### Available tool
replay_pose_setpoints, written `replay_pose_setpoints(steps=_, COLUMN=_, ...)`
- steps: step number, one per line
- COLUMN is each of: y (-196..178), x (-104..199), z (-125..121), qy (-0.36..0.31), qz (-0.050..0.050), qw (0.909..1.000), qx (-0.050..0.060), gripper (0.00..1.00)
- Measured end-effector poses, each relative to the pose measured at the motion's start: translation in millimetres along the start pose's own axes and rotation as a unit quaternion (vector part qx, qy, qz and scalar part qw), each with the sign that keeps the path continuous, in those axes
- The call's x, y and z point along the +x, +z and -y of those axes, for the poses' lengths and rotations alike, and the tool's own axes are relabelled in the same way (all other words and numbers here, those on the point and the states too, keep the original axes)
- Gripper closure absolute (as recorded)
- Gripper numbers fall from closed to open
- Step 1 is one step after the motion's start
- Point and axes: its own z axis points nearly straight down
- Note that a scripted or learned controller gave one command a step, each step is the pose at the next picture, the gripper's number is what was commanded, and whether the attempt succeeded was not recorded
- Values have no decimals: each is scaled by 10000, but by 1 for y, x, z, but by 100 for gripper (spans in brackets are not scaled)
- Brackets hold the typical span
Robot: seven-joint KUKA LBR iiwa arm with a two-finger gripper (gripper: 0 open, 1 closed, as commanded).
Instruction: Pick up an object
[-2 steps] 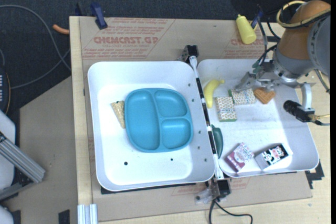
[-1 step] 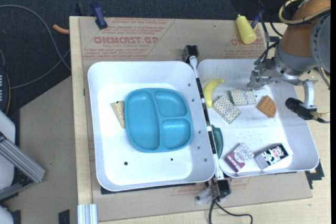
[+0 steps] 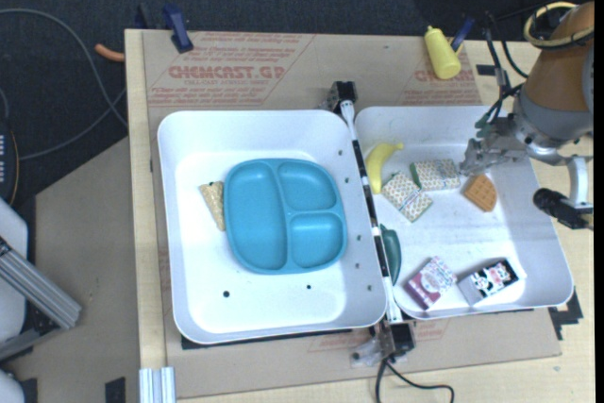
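Observation:
My gripper [image 3: 475,160] hangs low over the right bin [image 3: 538,231], at its upper right part. Its tip is just above an orange waffle-like piece [image 3: 480,193] and right beside a patterned packet [image 3: 434,175]. A second patterned packet [image 3: 406,194] and a yellow banana [image 3: 379,164] lie to the left of these. Near the bin's front sit a pink-and-white packet [image 3: 431,282] and a black-and-white box [image 3: 493,279]. I see nothing between the fingers.
The left bin [image 3: 189,146] holds a blue divided plate [image 3: 284,213] with a tan cracker [image 3: 213,200] at its left edge. A green item [image 3: 391,250] lies at the divider between bins. A yellow bottle [image 3: 441,53] and blue clamps sit on the bench's back edge.

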Motion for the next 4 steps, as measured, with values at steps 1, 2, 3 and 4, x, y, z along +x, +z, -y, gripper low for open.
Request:
replay_pose_setpoints(steps=1, y=0, x=0, z=0, qy=1, qz=-3, qw=10000, qx=0, gripper=0)
replay_pose_setpoints(steps=2, y=37, x=-21, z=27, qy=-6, qz=-13, qw=10000, qx=5, gripper=0)
replay_pose_setpoints(steps=3, y=25, x=-22, z=26, qy=-2, qz=-2, qw=10000, qx=-18, gripper=100)
replay_pose_setpoints(steps=4, y=-17, x=28, z=21, qy=-10, qz=-2, qw=10000, qx=-19, gripper=100)
